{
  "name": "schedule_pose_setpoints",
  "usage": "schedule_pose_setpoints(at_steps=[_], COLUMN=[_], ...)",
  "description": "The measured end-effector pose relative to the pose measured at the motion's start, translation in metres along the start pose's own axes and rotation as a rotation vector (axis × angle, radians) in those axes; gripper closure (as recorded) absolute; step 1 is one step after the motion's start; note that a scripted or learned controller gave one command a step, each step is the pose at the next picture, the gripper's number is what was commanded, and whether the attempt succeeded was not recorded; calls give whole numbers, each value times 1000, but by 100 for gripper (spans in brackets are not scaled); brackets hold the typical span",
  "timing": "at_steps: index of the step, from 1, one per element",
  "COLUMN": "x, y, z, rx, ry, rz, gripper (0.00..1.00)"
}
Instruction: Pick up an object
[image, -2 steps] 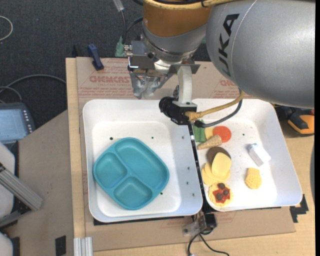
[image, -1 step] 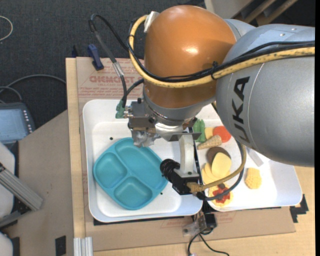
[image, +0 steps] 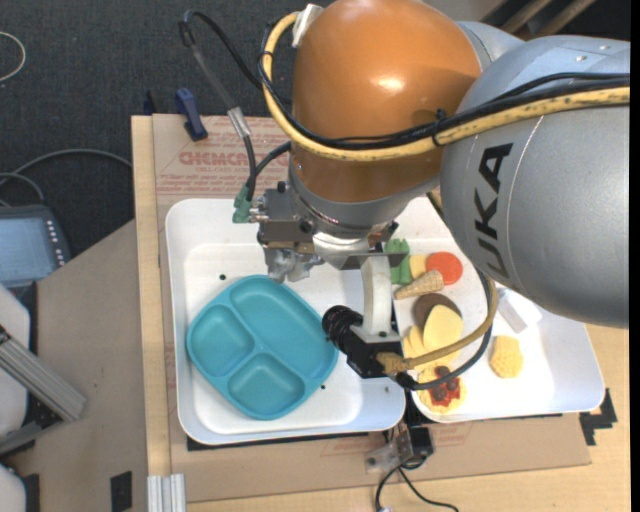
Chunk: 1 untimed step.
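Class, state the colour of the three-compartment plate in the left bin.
The three-compartment plastic plate is turquoise blue, clearest in the overhead camera view.

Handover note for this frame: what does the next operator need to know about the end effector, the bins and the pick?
End effector: low over the left bin, at the far edge of the teal divided plate; no object visibly held.
Right bin: holds toy food pieces.
Done: no pick visible.
Left: grasp an object and lift it.

Smooth plastic teal tray (image: 262, 345) (matt) in glossy white bin (image: 190, 300).
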<state>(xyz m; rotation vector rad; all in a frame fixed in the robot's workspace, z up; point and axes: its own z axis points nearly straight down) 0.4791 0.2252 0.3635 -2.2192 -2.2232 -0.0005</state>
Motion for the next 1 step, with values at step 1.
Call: schedule_pose_setpoints(at_steps=[1], x=[-59], y=[-1], z=[147], rx=[8], ry=[-3], rz=[6], gripper=[100])
